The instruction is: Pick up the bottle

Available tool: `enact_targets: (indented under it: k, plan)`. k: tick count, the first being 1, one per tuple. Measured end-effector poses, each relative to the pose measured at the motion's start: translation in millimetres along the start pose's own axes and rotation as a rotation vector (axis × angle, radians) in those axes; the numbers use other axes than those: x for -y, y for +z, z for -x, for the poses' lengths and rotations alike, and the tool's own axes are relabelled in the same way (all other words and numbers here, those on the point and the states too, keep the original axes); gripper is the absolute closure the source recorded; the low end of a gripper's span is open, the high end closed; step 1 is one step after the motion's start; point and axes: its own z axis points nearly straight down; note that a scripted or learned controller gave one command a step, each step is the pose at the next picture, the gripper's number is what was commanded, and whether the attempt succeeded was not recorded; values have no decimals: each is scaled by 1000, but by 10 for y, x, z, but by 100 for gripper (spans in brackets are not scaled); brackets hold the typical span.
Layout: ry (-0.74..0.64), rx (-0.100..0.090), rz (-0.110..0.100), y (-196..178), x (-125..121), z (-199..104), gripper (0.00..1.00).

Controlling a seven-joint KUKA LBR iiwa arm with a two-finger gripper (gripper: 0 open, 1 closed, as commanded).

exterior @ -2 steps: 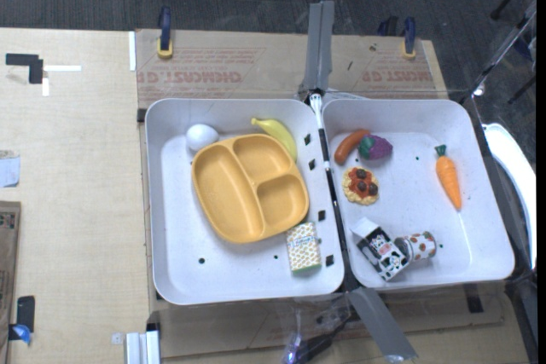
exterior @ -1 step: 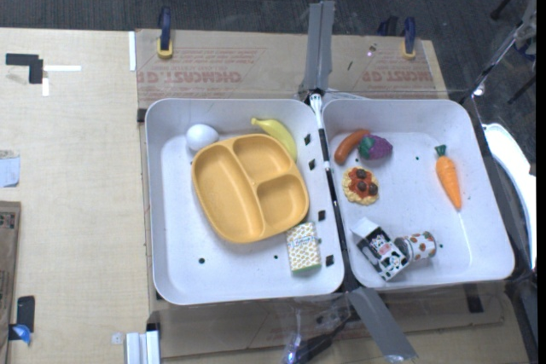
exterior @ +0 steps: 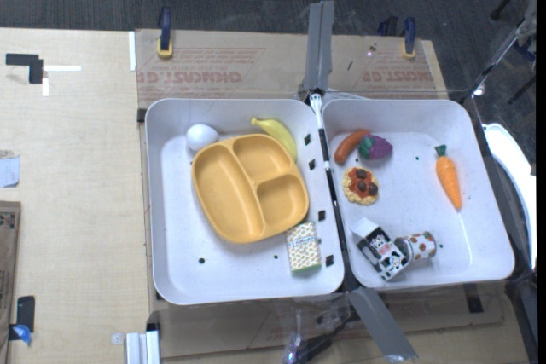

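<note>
- The bottle (exterior: 420, 246) lies on its side near the front wall of the right bin (exterior: 409, 196), one end touching a cow-patterned carton (exterior: 378, 252).
- A pizza slice (exterior: 362, 185) sits just behind the carton.
- A carrot (exterior: 449, 177) lies further right, apart from the bottle.
- A sausage (exterior: 351, 145) and a purple vegetable (exterior: 375, 148) lie at the back.
- The left bin (exterior: 171, 239) holds a yellow plate (exterior: 247, 187), an egg (exterior: 202, 135), a banana (exterior: 277, 133) and a small box (exterior: 304, 248).

1. At the view's right edge, about halfway down, lies a pale curved surface (exterior: 510, 151), glossy and rounded; whether it is a link of the arm cannot be told
2. Just below it a dark grey strip (exterior: 517, 226) runs down along the same edge; too little shows to tell what it is
</note>
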Motion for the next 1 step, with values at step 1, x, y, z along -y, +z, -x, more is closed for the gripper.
enact_targets:
  k: [1]
  plan:
    - [-5, 4, -2, -71, -3, -9, 100]
